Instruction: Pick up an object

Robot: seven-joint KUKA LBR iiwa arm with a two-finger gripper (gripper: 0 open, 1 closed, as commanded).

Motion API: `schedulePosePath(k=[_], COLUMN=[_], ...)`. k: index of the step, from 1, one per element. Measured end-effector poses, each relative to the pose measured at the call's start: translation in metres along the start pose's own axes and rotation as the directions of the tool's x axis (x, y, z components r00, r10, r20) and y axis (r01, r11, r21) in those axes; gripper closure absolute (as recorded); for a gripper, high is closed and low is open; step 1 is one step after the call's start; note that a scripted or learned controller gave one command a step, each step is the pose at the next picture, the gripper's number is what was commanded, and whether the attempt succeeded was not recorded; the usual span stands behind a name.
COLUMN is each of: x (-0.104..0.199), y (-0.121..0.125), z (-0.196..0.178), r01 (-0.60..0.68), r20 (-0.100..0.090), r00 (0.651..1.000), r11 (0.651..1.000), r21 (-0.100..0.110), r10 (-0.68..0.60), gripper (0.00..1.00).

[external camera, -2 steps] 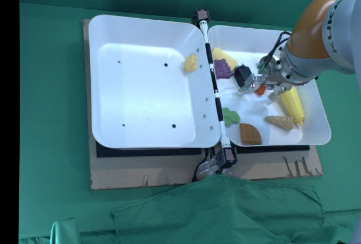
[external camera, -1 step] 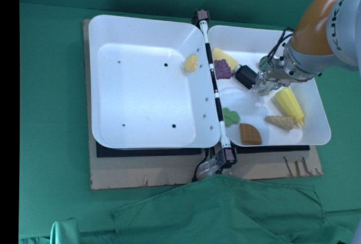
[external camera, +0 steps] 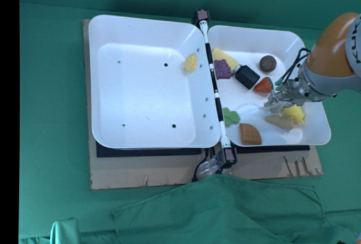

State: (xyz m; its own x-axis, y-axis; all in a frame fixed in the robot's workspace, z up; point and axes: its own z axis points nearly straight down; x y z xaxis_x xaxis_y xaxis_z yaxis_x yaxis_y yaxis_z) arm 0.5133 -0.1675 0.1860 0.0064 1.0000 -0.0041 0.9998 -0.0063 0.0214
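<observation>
Green cloth covers the counter (external camera: 51, 96), and on it a sheet of brown cardboard (external camera: 141, 178) carries two shallow white bins side by side. Within the left bin (external camera: 146, 82) lies a single small yellow piece (external camera: 191, 62), close to its right wall. Scattered across the right bin (external camera: 256, 34) are toy foods: a yellow wedge (external camera: 223, 59) and a purple grape bunch (external camera: 223, 69) at the far left, a black block (external camera: 247, 77) beside them, a brown round piece (external camera: 267, 63) farther right, a red strawberry (external camera: 263, 86) in the middle, a green leafy piece (external camera: 230, 117) and a brown waffle (external camera: 250, 134) at the near side, and a tan cone (external camera: 279, 121) touching a yellow piece (external camera: 295, 113) at the right. Reaching in from the right, the grey arm with its orange band (external camera: 333, 51) sets the gripper (external camera: 277, 100) low over the right bin, between the strawberry and the cone. How far the jaws stand apart cannot be told, and nothing is seen between them.
</observation>
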Motion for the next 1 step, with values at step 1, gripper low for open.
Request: schedulePosePath(k=[1], x=[0.0066], y=[-0.0403], z=[-0.0013], r01=[0.001], r20=[0.007], r00=[1.000], r11=[1.000], r21=[-0.006], r10=[-0.001], gripper=[1.00])
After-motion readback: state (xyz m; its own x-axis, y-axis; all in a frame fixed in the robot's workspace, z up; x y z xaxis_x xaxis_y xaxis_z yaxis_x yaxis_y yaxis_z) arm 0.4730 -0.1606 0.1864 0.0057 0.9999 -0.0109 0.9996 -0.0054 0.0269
